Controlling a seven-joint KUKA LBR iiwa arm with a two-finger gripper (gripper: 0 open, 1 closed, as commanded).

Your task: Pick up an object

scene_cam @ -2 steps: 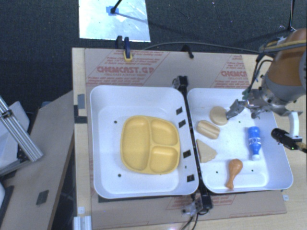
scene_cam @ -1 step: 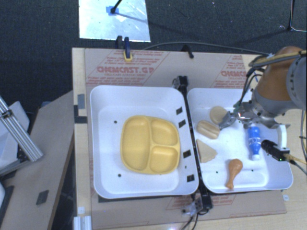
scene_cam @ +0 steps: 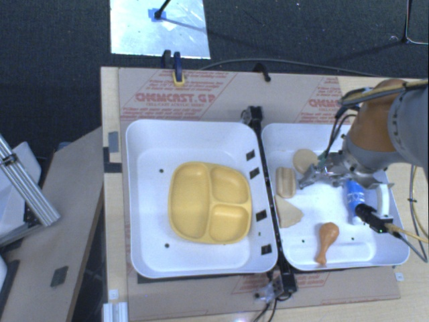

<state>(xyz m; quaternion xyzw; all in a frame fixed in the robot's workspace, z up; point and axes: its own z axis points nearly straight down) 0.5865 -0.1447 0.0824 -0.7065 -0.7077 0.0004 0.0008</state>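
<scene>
Two white bins (scene_cam: 144, 200) are sitting on board reading CHEMCAST GP (scene_cam: 175, 98); the left is carrying a yellow divided plate (scene_cam: 208, 202). I am reaching into the right bin, my gripper (scene_cam: 312, 174) hanging just beside a bread slice (scene_cam: 285, 182), a drumstick (scene_cam: 326, 240) lying nearer the front.
</scene>
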